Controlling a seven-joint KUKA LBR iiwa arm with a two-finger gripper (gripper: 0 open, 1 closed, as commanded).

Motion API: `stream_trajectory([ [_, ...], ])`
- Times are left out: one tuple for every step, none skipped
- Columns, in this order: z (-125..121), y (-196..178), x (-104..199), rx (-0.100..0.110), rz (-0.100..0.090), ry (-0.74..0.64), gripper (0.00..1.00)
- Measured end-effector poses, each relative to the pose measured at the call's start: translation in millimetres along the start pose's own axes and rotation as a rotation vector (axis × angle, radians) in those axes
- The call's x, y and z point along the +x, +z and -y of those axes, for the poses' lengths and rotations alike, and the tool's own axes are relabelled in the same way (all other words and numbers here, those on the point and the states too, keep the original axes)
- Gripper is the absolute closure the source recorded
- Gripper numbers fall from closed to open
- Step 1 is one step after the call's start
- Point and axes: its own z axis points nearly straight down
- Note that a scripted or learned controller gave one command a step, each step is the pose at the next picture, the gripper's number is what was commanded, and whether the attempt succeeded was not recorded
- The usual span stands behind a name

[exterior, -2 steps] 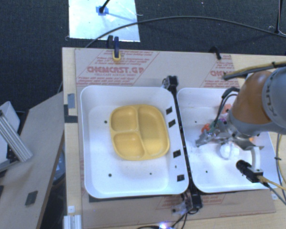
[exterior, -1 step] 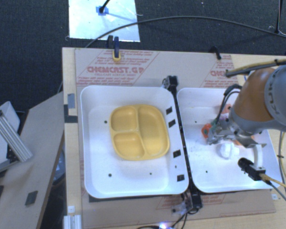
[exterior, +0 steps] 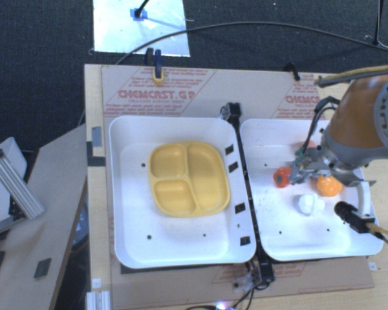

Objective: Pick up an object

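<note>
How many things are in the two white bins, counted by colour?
Yellow: 1, the divided tray in the left bin
Red-orange: 1, the small red-orange object in the right bin
Orange: 1, the orange ball
White: 1, the white lump
Total: 4

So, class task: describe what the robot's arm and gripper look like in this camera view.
The arm is a bulky rounded body, grey with a broad orange band above the wrist. Thin dark cables loop along its upper side. The gripper is a small metallic grey assembly with dark parts, much narrower than the arm.
</note>
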Motion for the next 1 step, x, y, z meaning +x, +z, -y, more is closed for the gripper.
stream_trajectory([
  [0.0, -60.5, -8.6, -0.003, 0.001, 0.001, 1.0],
])
